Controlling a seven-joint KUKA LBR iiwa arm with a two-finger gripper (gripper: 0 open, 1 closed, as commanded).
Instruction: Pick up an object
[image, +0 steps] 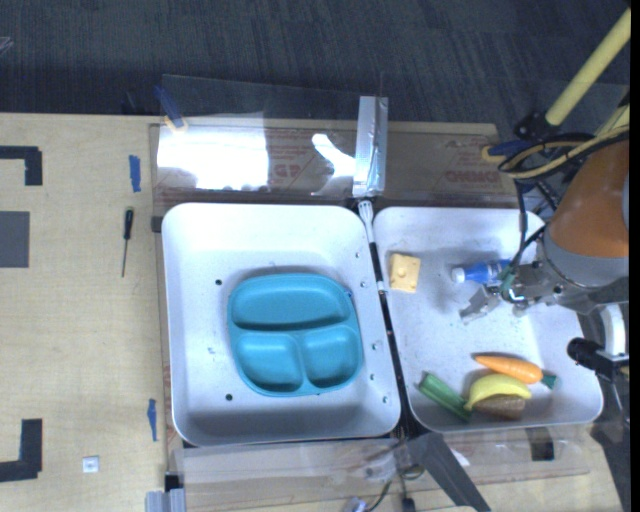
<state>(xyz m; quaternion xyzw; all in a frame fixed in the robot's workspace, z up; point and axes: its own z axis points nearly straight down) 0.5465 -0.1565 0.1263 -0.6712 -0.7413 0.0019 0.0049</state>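
Gripper (478, 303) sits low in the right bin (440, 400), fingers look slightly spread with nothing between them, though it's small and I can't be sure. I read this as the approach step, no grasp yet. Blue-and-white tube (478, 272) lies just behind the gripper, likely target; next move needs the fingers straddling it. Cheese cube (404, 272) is further toward the blue tray (294, 332); carrot (508, 367), banana (497, 389), green stick (442, 392) sit nearer me, clear of the path.

In the right bin, a yellow cheese wedge (404, 272) lies upper left; a carrot (508, 367), banana (498, 389) and green vegetable (442, 393) cluster at lower right, close together.
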